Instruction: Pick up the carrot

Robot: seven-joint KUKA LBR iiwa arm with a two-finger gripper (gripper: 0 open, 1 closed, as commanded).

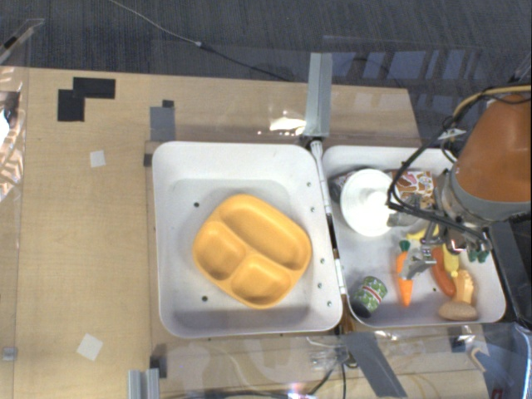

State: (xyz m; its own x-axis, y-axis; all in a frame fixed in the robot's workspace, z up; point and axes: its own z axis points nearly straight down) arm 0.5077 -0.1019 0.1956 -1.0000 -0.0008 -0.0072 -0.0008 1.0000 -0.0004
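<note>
The carrot (405, 286), small and orange with a green top, lies lengthwise near the middle of the right bin (363, 252), tip toward the front. My gripper (423, 258) hangs low over the bin just right of the carrot's green end, under the grey arm with its orange band (497, 152). Whether it touches the carrot is unclear from this angle. Nothing is visibly lifted.
Around the carrot lie a green can (371, 293), a white bowl (366, 201), a printed packet (416, 187), a red-orange piece (443, 281), a yellow piece (451, 261) and a tan lump (457, 310). The left bin (179, 223) holds a yellow divided plate (252, 249).
</note>
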